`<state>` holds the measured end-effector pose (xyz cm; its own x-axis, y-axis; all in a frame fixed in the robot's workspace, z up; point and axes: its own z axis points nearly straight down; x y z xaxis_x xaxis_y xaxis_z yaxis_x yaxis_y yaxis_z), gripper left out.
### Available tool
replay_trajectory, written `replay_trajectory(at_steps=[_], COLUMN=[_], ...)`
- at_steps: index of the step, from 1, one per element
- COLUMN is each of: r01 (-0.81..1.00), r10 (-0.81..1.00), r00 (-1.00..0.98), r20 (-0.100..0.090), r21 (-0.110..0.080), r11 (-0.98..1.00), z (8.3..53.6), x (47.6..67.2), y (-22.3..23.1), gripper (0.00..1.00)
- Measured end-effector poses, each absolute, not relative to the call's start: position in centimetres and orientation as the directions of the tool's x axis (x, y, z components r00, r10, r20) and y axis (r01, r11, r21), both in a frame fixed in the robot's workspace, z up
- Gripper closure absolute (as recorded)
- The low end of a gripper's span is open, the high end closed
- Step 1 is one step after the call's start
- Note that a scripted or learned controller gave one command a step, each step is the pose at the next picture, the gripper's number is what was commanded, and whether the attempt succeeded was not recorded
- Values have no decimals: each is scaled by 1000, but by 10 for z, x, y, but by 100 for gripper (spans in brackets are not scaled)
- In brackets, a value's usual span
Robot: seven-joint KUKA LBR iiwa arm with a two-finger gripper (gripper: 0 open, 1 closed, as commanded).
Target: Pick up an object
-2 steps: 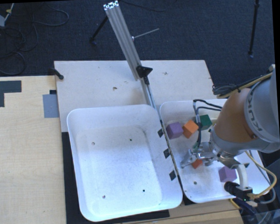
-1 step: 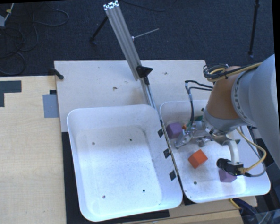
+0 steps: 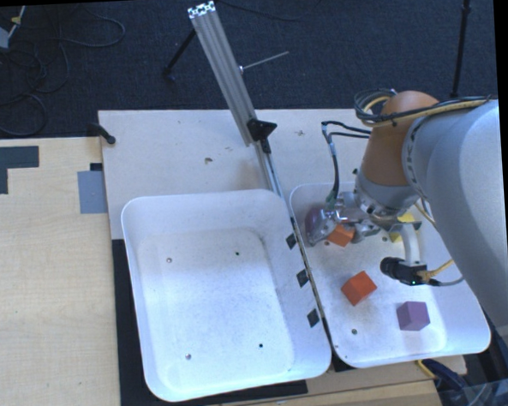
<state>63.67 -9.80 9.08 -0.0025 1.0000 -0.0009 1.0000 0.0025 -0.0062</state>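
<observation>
A: Starting on the left, the left bin (image 3: 210,295) sits on the desk (image 3: 44,279), and a slanted aluminium rail (image 3: 229,79) rises behind it.

B: Moving across to the right bin (image 3: 378,340) now. Up at its far end the claw (image 3: 328,226) is low, with a small orange block (image 3: 342,234) right at its tip.

A: Gripped?

B: Can't tell; the fingers are a blur against the wrist.

A: Nearer us, an orange cube (image 3: 358,288) lies loose, with a purple cube (image 3: 413,315) to its right. The grey arm (image 3: 459,185) fills the right side.
</observation>
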Motion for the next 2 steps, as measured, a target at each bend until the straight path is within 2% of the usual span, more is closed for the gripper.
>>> replay_trajectory(at_steps=[1, 2], r01=[998, 998], r10=[1000, 1000], r00=[-9, -17], r20=[24, 20], r21=[-61, -65], r11=[11, 18], z=[89, 97], x=[660, 659], y=[-142, -141], gripper=[0, 100])
